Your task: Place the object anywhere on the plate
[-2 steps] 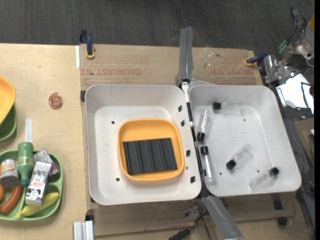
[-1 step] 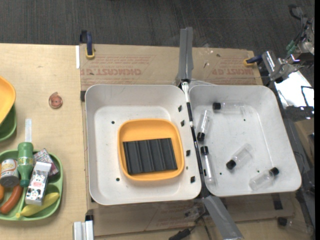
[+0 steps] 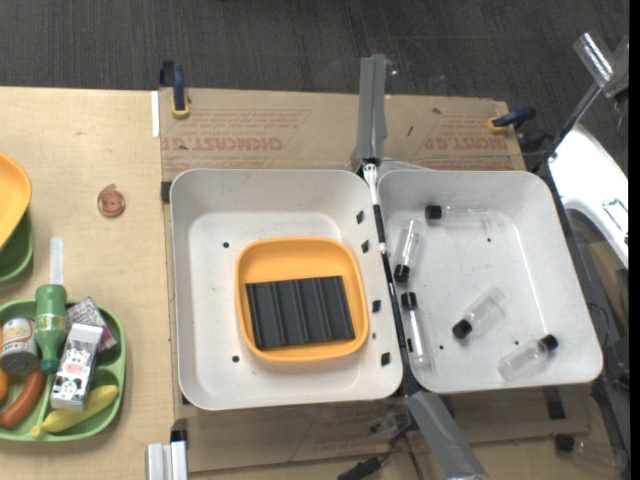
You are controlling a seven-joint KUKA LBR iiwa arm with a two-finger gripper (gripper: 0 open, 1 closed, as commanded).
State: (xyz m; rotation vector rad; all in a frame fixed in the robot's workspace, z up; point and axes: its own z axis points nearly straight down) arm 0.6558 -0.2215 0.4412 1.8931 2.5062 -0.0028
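While I stand beside the bench, I see a dark grey carpet floor point(image 3: 300, 18) behind it and a sheet of brown cardboard point(image 3: 300, 133) under both bins. A blue and yellow clamp point(image 3: 176, 93) holds the cardboard at its far left corner, and another clamp point(image 3: 510, 120) at its far right corner. To the left is a pale wooden table point(image 3: 80, 138) with a small pinkish roll point(image 3: 112, 201), a yellow bowl point(image 3: 10, 203) at the edge, and a green tray point(image 3: 105, 388) full of toy food and a green bottle point(image 3: 50, 328).

In the left bin point(image 3: 200, 298) the orange plate point(image 3: 300, 255) sits about in the middle. A dark ribbed slab point(image 3: 300, 310), nearly black with four long ridges, lies flat on the plate and covers most of its bottom.

The right bin point(image 3: 520, 208) holds several clear vials with black caps, all lying on their sides and apart from each other: one vial point(image 3: 408, 248) near the left wall, one point(image 3: 478, 315) in the middle, one point(image 3: 527, 358) at the near right corner, one point(image 3: 445, 211) at the far side.

Of the robot's hand I cannot tell if it is open or closed.
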